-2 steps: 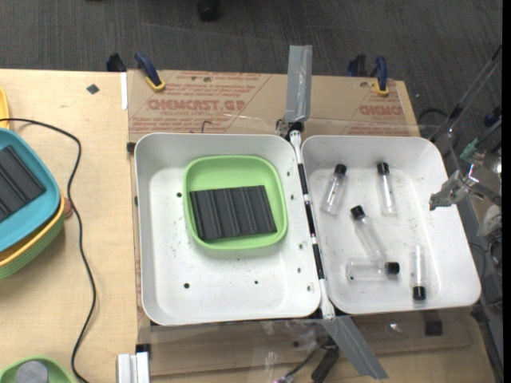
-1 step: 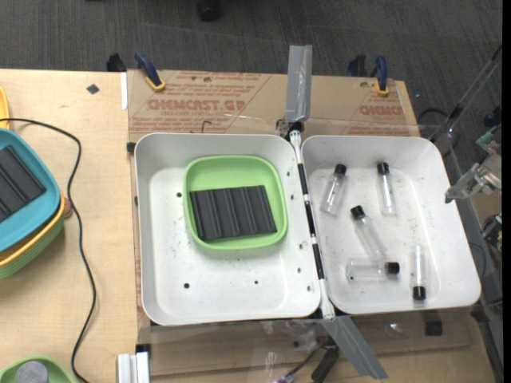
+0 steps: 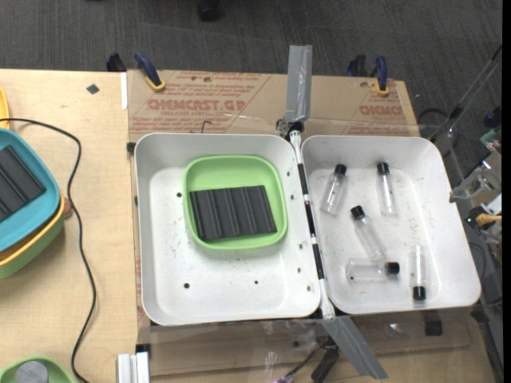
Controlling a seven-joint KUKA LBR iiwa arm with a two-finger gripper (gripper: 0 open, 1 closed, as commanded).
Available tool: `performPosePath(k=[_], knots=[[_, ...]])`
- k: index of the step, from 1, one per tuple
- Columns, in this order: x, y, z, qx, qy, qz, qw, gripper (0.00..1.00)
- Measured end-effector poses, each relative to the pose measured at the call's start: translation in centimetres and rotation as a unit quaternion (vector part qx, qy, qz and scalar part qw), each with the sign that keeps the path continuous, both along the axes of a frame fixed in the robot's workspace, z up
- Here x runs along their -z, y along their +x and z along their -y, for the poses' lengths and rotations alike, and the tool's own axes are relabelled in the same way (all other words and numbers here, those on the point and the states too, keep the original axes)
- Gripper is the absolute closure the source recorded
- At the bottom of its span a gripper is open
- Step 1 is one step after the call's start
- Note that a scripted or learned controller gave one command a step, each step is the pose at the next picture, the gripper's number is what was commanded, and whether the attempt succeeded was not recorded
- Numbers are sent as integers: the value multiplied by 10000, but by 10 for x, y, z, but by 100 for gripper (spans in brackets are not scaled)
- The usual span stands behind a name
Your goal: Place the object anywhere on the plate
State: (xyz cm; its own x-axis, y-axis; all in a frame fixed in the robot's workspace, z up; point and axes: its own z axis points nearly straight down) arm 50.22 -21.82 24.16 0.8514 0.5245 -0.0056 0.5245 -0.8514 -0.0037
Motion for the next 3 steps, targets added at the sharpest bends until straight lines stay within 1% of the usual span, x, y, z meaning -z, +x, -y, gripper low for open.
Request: performPosePath(k=[1,2,3], knots=[[-15,9,4,1728,-13,4,9850,0],[-30,14,4,1727,-13,3,9850,0],[-17,22,4,1704,-11,-1,9854,0]])
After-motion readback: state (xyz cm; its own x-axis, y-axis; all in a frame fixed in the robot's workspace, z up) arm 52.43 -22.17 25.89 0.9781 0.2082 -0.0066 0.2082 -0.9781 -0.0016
